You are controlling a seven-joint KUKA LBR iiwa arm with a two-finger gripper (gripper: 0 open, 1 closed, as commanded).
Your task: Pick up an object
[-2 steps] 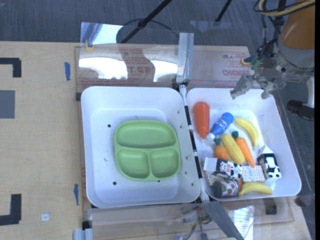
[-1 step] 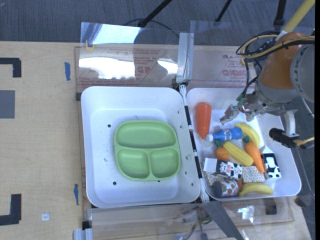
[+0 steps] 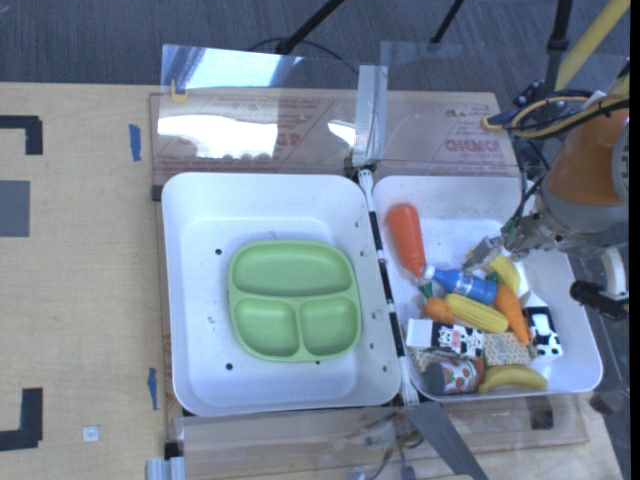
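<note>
Camera view, left bin (image 3: 190,268): holds a green divided plate (image 3: 295,299).
Right bin (image 3: 585,368): toys crowd its lower half; bare floor near the far wall.
Gripper (image 3: 497,251): low over the blue bottle (image 3: 466,285) and corn (image 3: 477,314); whether it is open is unclear.
Progress: nothing visibly grasped; pick still ahead.

Two white bins: left bin (image 3: 190,268), right bin (image 3: 585,368). One green plate (image 3: 294,299) with three compartments. One orange bottle (image 3: 406,238). One blue bottle (image 3: 466,285). One corn cob (image 3: 477,314). Two bananas: one (image 3: 514,376) at the near rim, one (image 3: 504,271) farther back. One carrot (image 3: 514,313). One can (image 3: 447,375). Two cow-patterned toys (image 3: 458,340), (image 3: 543,330). Smaller items in the pile cannot be counted.
</note>
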